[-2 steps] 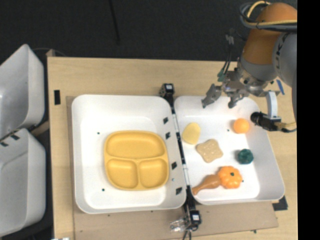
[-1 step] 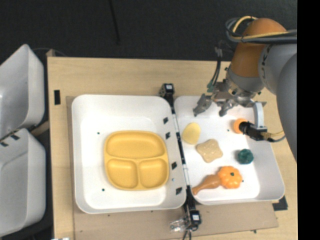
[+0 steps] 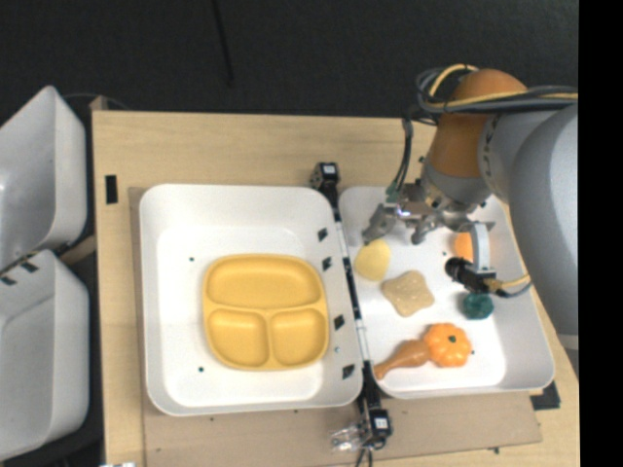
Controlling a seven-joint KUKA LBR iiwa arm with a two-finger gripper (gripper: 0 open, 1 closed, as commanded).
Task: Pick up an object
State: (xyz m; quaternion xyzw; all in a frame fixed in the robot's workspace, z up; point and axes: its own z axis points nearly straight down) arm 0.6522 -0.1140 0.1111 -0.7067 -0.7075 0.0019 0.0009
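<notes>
A single fixed camera is looking down at a slant from above the near side, taking in the whole wooden surface [image 3: 243, 154] and both white bins [image 3: 165, 261] at middling range.

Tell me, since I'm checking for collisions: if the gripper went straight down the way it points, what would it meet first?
Probably the white floor of the right bin, near its upper end. The gripper hangs above bare plastic, with the pale yellow round object just beside that line. Depth is unclear from this slanted view, so a graze is possible.
</notes>
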